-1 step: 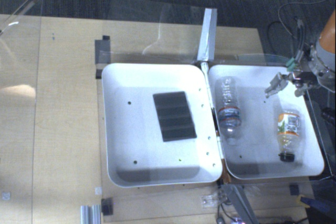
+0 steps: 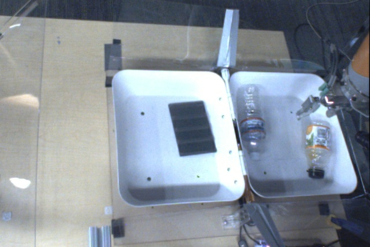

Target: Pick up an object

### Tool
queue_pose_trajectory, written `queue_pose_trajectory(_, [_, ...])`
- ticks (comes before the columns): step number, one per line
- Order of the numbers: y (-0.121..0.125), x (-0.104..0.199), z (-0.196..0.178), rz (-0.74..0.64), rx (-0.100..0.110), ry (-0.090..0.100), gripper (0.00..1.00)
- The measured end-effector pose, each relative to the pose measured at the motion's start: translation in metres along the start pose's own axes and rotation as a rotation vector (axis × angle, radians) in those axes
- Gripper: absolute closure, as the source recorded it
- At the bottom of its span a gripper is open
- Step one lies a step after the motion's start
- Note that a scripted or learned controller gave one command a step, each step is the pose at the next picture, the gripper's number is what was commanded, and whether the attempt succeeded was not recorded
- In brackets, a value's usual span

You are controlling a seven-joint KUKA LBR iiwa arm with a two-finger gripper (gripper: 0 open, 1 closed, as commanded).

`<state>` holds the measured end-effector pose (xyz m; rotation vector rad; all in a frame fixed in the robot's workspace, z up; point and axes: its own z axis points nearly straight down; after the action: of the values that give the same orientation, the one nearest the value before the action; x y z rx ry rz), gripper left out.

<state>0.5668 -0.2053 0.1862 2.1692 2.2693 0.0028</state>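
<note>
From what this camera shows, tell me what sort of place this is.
Most likely a robotics lab bench set up for grasping trials. Two white bins, the left bin and the right bin, sit side by side, the gripper reaches in, and loose cables trail nearby.

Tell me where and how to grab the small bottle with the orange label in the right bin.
Grip the small clear plastic bottle with the orange label across its labelled middle, coming straight down from above. It lies on its side, dark cap toward the near edge, so set the claw crosswise to its length. It lies apart from the bin's wall, which probably leaves room either side.
</note>
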Motion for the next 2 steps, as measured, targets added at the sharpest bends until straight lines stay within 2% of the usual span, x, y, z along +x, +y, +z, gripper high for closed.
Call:
queue_pose_trajectory(1, [0.001, 0.0, 0.097, -0.108, -0.009, -0.003, 0.0])
queue_pose_trajectory(2, [0.02, 0.0, 0.098, -0.135, -0.007, -0.001, 0.0])
